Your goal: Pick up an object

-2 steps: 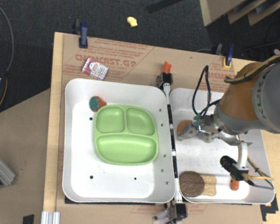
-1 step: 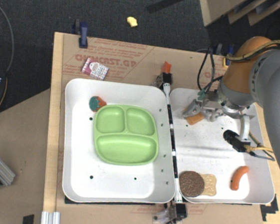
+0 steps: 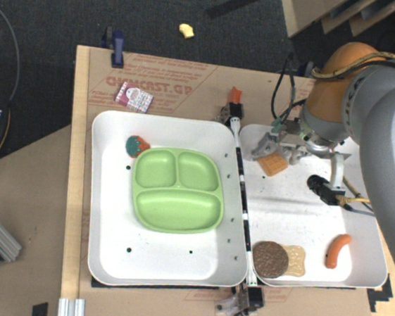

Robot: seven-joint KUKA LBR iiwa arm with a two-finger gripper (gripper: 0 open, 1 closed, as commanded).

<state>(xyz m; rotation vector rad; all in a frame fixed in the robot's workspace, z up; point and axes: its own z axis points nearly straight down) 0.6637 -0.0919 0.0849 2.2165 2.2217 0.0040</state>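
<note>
We see 2 bins: the left bin bears a green plate; the right bin holds a burger patty, a sausage. The gripper hangs over a toast piece at the bin's far corner; whether it grips we cannot tell.

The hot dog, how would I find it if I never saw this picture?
Look at the right bin, the one without the green plate. Go to its near right corner, where the hot dog lies alone on the white floor. It is the orange-red stick shape, long and thin, while the brown patty and cracker to its left are flat.
</note>
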